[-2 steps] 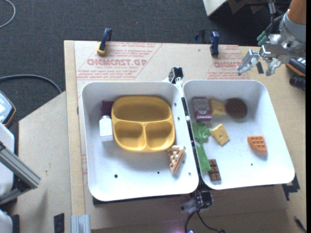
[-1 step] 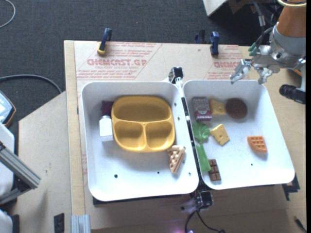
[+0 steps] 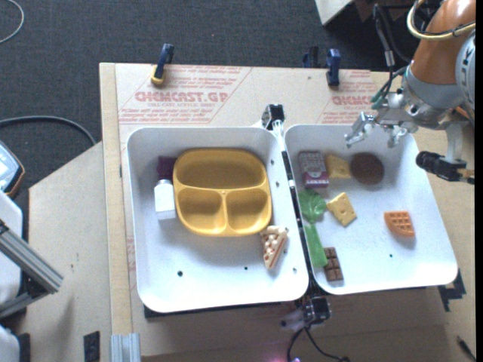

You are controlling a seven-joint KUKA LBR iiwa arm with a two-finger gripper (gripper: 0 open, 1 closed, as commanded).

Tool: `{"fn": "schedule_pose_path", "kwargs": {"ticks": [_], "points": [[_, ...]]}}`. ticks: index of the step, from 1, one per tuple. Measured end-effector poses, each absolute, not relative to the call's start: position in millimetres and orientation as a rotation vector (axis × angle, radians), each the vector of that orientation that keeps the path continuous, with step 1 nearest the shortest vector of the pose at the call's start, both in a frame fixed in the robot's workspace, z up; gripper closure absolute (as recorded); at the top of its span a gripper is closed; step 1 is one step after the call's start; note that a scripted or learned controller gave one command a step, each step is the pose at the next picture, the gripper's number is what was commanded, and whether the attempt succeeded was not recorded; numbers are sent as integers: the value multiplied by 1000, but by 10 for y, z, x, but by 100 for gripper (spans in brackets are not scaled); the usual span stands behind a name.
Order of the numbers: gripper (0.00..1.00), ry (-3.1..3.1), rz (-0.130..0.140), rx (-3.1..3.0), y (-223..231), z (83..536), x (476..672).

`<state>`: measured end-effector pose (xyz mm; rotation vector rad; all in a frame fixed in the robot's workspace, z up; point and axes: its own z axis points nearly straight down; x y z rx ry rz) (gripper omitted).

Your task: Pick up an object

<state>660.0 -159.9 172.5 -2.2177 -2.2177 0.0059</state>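
brown cookie [image 3: 367,168] in right bin [image 3: 430,225] — tool [image 3: 375,132] open just above.

1. Right bin: brown round cookie [image 3: 367,168], maroon carton [image 3: 312,169], two cheese wedges [image 3: 343,209], orange waffle [image 3: 399,223], green spoon [image 3: 311,206], chocolate bar [image 3: 333,264].
2. Left bin: yellow divided tray [image 3: 222,191], white bottle [image 3: 164,200], pizza slice [image 3: 274,246].

Open white floor fills the right bin's [image 3: 441,259] lower right, around a lone waffle piece [image 3: 399,223]. Its left side is crowded: carton [image 3: 312,169], cheese wedges [image 3: 343,208], brown cookie [image 3: 367,169], green spoon [image 3: 312,221]. A yellow divided tray [image 3: 222,191] occupies most of the left bin [image 3: 143,277].
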Motion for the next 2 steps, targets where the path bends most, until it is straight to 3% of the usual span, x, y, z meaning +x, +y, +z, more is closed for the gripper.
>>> {"fn": "schedule_pose_path", "kwargs": {"ticks": [2], "points": [[0,-2224,-2,-2224,-1688,879,6575]]}}
